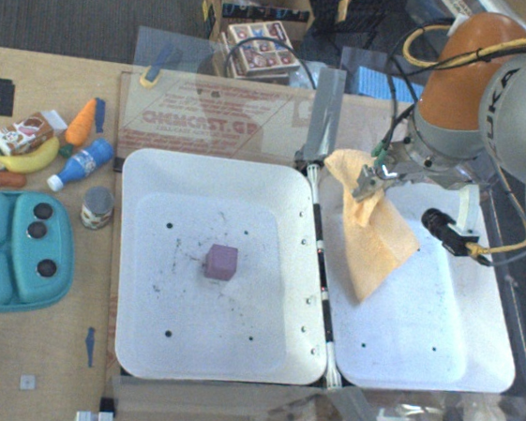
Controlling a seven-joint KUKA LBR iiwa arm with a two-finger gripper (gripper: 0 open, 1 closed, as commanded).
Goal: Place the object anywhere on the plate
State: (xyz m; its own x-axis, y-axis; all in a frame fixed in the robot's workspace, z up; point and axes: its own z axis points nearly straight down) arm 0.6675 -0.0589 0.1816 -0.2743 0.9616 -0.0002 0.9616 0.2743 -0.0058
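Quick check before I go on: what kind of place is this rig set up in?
Most likely a robotics lab bench, not a home or kitchen. Two shallow white bins sit under a KUKA arm, toy food such as a banana lies on the bench, and cardboard boxes stand behind.

Cloth (pixel 377 241) was yellow-orange & crumpled, sitting in the upper left of the right bin (pixel 472 361). Its top was bunched up and pinched in the gripper (pixel 372 181), the rest draped down to a point on the bin floor. Plate (pixel 13 252) was teal w/ divided compartments, flat on the bench (pixel 59 342) at far left, well apart from the cloth.
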